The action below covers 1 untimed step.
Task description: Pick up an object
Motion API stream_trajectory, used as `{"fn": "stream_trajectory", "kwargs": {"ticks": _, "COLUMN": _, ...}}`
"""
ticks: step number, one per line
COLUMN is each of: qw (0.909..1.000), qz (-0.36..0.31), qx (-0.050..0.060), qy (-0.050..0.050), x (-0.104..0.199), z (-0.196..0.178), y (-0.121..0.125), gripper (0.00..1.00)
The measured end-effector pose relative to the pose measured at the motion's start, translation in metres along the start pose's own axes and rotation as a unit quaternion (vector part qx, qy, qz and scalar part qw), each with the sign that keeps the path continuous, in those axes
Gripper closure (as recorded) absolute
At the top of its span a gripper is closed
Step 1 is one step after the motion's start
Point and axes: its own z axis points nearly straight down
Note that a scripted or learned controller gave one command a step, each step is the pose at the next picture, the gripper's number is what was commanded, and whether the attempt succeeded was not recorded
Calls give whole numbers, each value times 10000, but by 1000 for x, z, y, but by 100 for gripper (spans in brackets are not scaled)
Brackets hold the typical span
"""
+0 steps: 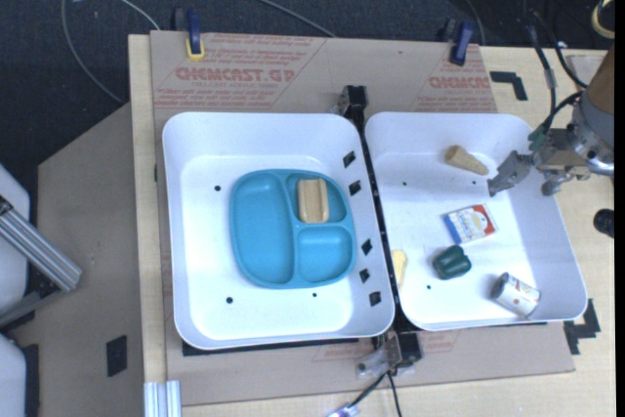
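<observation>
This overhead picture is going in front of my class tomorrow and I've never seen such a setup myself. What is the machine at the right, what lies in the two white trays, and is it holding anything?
One camera looks down at a slant on a bench. The machine is a robot arm reaching in from the right; its gripper hangs over the right bin, with nothing seen between its fingers. That bin holds a tan wedge, a small blue-and-white packet, a dark green lump and a small silver can. The left bin holds a blue divided plate with a tan block in one compartment.
</observation>
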Motion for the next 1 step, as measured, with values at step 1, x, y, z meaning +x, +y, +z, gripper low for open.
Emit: {"fn": "stream_trajectory", "kwargs": {"ticks": 1, "qw": 10000, "qz": -21, "qx": -72, "qy": -16, "x": 1, "z": -8, "y": 3, "gripper": 0}}
